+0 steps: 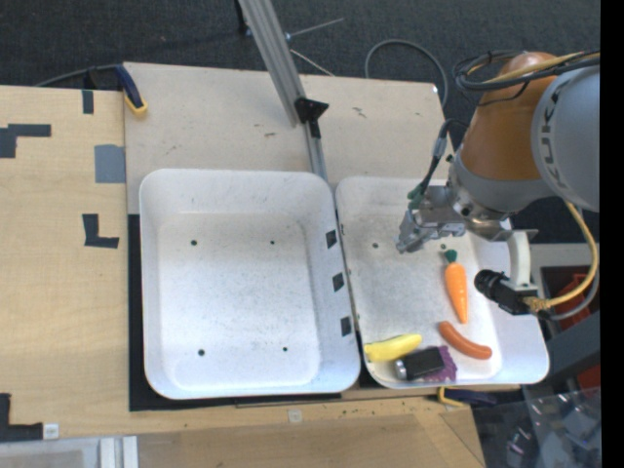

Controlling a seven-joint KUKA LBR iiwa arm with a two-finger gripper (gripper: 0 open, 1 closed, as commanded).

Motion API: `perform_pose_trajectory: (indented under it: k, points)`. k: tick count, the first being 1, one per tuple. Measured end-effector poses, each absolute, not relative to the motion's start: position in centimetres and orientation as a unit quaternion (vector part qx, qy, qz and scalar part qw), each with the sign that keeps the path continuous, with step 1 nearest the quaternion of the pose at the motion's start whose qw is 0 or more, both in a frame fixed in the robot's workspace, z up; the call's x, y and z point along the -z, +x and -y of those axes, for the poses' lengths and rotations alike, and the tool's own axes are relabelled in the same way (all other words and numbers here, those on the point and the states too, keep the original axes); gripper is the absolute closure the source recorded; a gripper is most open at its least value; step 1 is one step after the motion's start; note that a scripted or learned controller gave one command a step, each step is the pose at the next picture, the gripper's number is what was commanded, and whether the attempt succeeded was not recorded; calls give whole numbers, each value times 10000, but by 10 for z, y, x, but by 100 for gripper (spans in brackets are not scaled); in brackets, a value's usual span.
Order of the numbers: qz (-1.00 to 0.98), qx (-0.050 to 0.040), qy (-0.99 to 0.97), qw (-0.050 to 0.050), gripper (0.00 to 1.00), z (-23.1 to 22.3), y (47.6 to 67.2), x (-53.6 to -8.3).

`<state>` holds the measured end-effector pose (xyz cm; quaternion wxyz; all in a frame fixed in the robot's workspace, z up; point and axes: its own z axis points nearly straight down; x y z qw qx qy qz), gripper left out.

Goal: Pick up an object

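Observation:
My gripper (413,234) hangs over the upper middle of the right bin (382,279), its grey fingers pointing down and left with nothing seen between them. An orange carrot (455,291) with a green top lies just right and below it. Near the bin's front edge rest a yellow banana-shaped piece (392,346), a black block on a purple thing (426,364), and a red-orange sausage (465,340).
The left bin (156,261) sits beside the right one, sharing a raised middle rim. A slanted metal pole (283,66) crosses above the bins' top edge. A black cable part (499,291) sticks out at the arm's right side.

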<state>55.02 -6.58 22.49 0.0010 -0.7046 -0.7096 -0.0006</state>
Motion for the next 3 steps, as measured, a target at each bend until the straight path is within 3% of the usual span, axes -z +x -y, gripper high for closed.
perform_pose_trajectory:
  k: [3]
  points:
    - [7097,0,-7045,12,100,-81,516,-230]
